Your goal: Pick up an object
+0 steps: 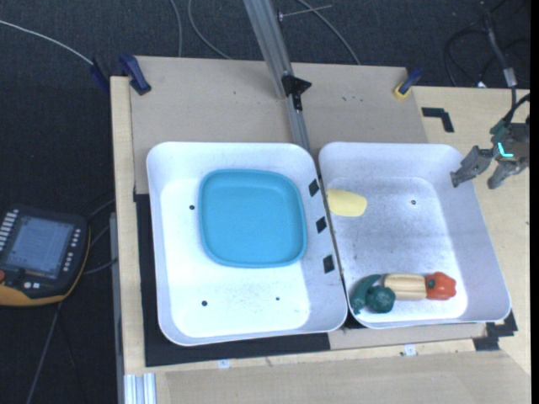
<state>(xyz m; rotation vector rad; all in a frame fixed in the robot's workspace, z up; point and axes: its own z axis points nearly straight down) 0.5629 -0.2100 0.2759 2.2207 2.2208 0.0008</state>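
Observation:
The right bin (455,225) holds a pale yellow lump (346,202) near its left wall. Along its front edge lie a dark green round piece (373,298), a tan roll (406,286) and a red piece (440,286), side by side. My gripper (482,173) hangs at the far right, over the right bin's back right rim, with its two fingers spread apart and nothing between them. It is well away from all the objects.
A blue square plate (253,217) lies in the left bin (173,301). A metal pole (274,49) slants across the back of the bench. A handheld pendant (38,251) sits on the floor at left, with cables behind.

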